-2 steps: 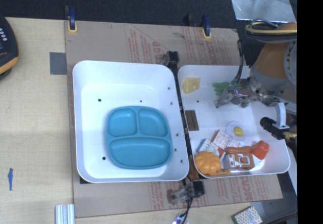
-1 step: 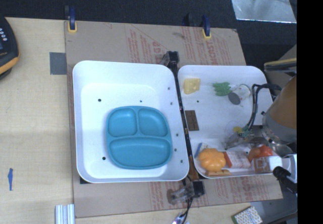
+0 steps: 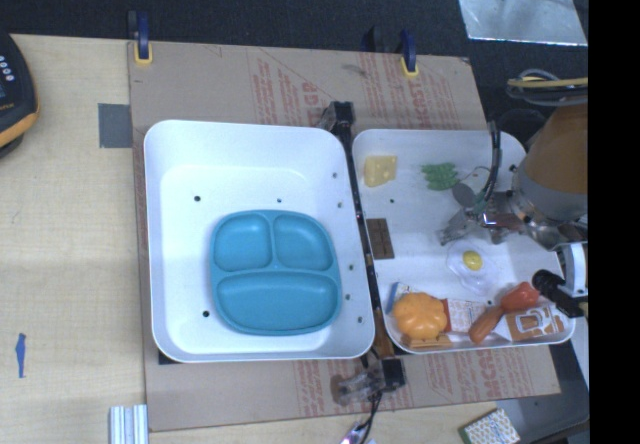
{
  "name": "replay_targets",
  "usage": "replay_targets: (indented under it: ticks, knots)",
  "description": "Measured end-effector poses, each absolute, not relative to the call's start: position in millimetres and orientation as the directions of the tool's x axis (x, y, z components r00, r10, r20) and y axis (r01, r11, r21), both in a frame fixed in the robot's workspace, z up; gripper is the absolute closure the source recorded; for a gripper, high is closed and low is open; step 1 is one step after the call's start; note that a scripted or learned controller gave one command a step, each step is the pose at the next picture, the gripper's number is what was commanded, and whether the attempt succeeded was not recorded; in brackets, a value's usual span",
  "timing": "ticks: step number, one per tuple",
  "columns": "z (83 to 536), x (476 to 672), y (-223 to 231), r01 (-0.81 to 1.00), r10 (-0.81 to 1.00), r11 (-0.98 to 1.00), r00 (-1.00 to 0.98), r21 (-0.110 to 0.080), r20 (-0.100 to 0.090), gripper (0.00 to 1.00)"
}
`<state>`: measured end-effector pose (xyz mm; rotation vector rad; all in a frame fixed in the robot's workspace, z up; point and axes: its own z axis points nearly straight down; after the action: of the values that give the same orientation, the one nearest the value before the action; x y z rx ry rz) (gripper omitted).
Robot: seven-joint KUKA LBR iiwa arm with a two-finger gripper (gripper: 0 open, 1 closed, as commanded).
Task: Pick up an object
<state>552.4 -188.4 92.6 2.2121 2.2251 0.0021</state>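
Bins fill the bench, two shallow white ones side by side, and we see the arm reaching in from the right over the right bin. Our gripper hangs low above that bin's floor; its metal fingers look spread a little and nothing sits between them. Just below the gripper, toward the near edge, lies a small yellow round piece, which we judge the nearest thing to pick; it has no long axis to line up with. Farther that way rest an orange pumpkin toy and an orange carrot-like piece, slanted. Just beyond the gripper lies a green leafy piece, with a pale yellow block beyond and to its left. Well left of the gripper, the left bin holds a blue divided plate.
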Motion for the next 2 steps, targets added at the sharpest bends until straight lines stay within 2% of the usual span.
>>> replay_targets:
  ticks: [1,2]
  knots:
    - [93,622.6,-190,1.0,1.0,0.007,-0.007,0.005,-0.002,0.0]
    - [91,657.1,-142,1.0,1.0,0.008,-0.008,-0.004,0.0,0.0]
